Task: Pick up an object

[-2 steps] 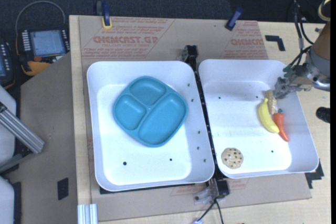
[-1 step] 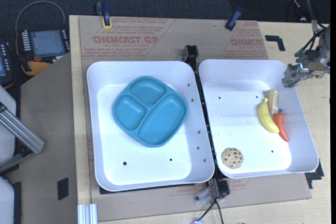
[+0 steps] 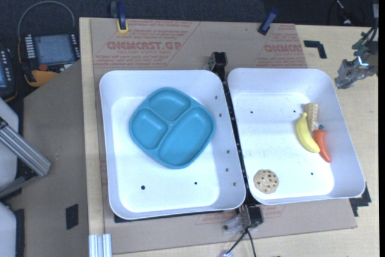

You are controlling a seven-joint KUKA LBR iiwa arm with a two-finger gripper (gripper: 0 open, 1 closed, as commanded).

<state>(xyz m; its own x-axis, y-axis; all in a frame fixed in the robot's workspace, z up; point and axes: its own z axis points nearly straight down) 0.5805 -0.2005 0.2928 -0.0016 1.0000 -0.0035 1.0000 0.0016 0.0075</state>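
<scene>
The approach has barely begun, I judge: the gripper [image 3: 355, 71], its state impossible to tell, hangs outside the right bin [image 3: 283, 84], and must next descend toward the banana [image 3: 307, 136] beside the carrot [image 3: 323, 145].

I see yellow banana [image 3: 307, 136] lying lengthwise at right of frame, orange carrot [image 3: 323, 144] touching its right side, pale wafer piece [image 3: 311, 112] at its upper end, round speckled cookie [image 3: 266, 180] lower centre-right, blue three-compartment plate [image 3: 172, 127] flat at centre-left.
</scene>
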